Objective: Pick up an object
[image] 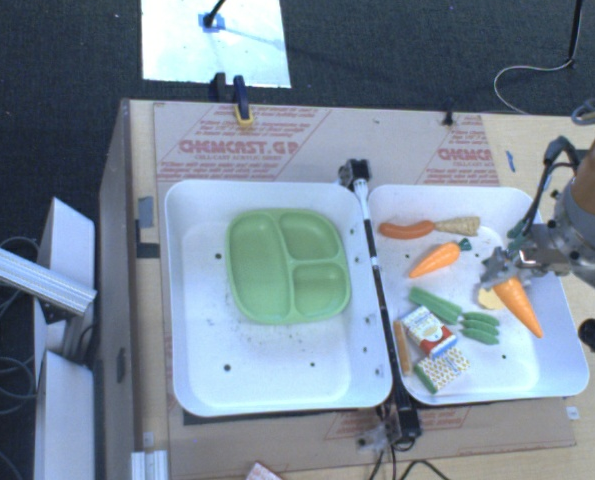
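Inside left bin (pixel 192 298), green plate (pixel 287 266)

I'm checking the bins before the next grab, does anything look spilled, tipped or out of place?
Nothing looks spilled or damaged. The green plate lies flat in the left bin. The toy food in the right bin is loosely scattered, with the gripper low beside a carrot.

bins (pixel 277 388): glossy white plastic | plate (pixel 287 266): matt green plastic | bench (pixel 397 138): bare wood
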